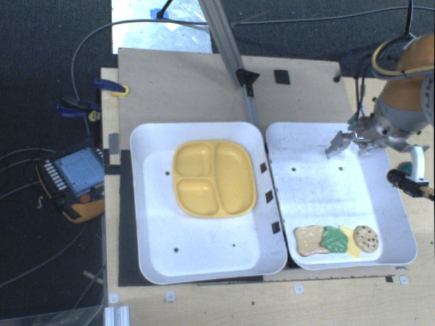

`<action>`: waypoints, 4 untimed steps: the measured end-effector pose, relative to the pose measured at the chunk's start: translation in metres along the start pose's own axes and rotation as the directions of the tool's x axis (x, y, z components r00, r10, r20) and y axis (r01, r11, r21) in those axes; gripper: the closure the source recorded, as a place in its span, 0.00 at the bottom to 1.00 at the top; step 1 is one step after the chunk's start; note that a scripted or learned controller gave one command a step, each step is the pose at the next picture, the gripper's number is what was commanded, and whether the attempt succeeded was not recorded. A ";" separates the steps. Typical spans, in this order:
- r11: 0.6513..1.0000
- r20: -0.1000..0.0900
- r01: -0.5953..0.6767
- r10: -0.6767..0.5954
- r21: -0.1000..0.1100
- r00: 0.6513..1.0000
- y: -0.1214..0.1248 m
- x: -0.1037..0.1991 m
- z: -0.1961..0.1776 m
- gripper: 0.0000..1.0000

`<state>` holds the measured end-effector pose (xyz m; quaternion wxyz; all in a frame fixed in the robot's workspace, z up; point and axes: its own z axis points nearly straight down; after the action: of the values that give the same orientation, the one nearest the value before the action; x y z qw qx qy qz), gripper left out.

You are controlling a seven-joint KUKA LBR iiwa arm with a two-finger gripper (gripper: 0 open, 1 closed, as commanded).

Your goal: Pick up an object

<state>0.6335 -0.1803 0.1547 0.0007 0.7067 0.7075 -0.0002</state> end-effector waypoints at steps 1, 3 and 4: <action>1.000 -0.001 0.000 0.000 0.003 1.000 -0.002 0.000 0.062 0.00; 1.000 0.000 0.004 -0.004 -0.005 1.000 -0.003 0.009 -0.007 1.00; 1.000 0.001 0.004 -0.004 -0.006 1.000 0.000 0.006 -0.052 1.00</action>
<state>0.6337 -0.1743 0.2067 0.0032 0.7053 0.7089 0.0018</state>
